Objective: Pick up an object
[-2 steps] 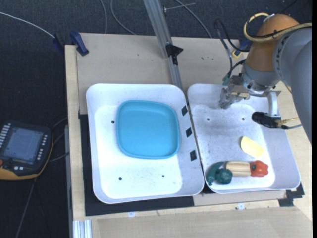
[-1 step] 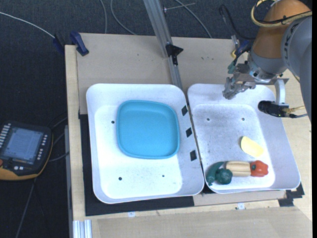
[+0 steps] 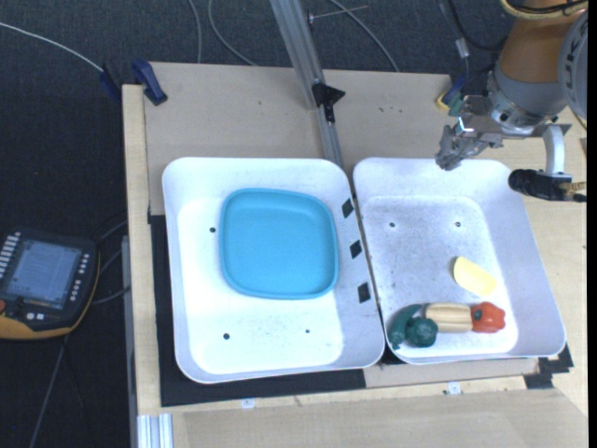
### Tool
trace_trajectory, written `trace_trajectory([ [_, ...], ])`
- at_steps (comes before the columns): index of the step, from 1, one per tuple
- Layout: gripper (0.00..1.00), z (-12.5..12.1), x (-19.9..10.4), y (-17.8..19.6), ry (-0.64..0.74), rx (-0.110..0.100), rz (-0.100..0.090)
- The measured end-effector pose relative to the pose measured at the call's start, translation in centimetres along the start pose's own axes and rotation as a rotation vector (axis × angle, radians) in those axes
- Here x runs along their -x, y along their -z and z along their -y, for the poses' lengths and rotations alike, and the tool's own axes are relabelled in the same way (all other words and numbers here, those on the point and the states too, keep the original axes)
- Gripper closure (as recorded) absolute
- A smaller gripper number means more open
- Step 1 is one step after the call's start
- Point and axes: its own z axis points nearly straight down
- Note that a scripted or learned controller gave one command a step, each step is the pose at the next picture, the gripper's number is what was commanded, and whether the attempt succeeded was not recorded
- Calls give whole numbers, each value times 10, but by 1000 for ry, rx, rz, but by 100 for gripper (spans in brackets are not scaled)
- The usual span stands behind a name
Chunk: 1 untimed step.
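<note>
Objects for picking lie in the right bin (image 3: 522,250), grouped in its lower right part, toward the lower right of the frame. A pale yellow piece (image 3: 474,275), flat and roughly oval, rests on the bin floor, slightly apart from the others and above them in the frame. Below it lies a wooden cylinder (image 3: 450,317), tan and set nearly horizontal. A red object (image 3: 488,317), small and rounded, touches the cylinder's right end. A dark green object (image 3: 413,330), rounded and lumpy, touches the cylinder's left end, close to the bin's lower left corner. The remaining floor of this bin is white with fine dark speckling.

The left bin (image 3: 187,250) holds a light blue plate (image 3: 279,242), square with rounded corners, lying flat in the bin's upper centre.

The end effector (image 3: 453,153) is at the upper right of the frame, over the upper rim of the right bin and well apart from the grouped objects. Nothing is visible between its fingers; whether they are open or closed cannot be determined at this resolution.

Both bins sit side by side on the table (image 3: 233,110). A handheld control pendant (image 3: 42,280) lies off the table at the left edge of the frame.
</note>
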Motion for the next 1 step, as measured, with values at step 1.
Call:
trace_trajectory([
  [1,100,0,0,-8,0,-5,-1],
])
